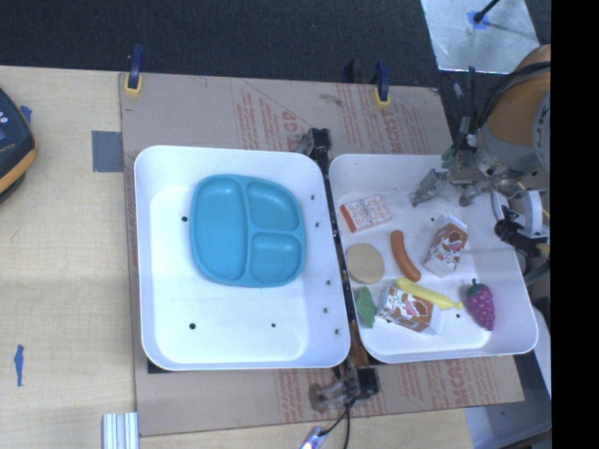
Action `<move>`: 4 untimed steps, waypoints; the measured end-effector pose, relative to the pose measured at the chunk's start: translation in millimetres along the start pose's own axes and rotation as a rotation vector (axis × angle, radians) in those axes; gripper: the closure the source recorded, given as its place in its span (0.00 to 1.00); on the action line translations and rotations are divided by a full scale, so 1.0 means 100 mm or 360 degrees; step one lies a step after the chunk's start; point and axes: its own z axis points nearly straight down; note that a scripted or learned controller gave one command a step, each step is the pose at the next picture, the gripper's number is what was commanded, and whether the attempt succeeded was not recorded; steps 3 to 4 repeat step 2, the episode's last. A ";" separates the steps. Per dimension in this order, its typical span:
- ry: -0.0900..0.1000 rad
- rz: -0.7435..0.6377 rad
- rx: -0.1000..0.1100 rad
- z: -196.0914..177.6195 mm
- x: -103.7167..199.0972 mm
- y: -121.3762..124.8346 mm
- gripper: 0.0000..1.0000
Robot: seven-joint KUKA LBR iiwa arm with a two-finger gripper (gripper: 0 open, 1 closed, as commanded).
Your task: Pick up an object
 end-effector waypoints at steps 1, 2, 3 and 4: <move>-0.0001 -0.0002 0.0006 -0.73 0.64 -0.56 0.00; -0.0001 -0.0001 0.0010 0.03 1.13 -0.82 0.00; -0.0001 -0.0001 0.0010 0.03 1.13 -0.82 0.00; -0.0001 -0.0001 0.0010 0.03 1.13 -0.82 0.00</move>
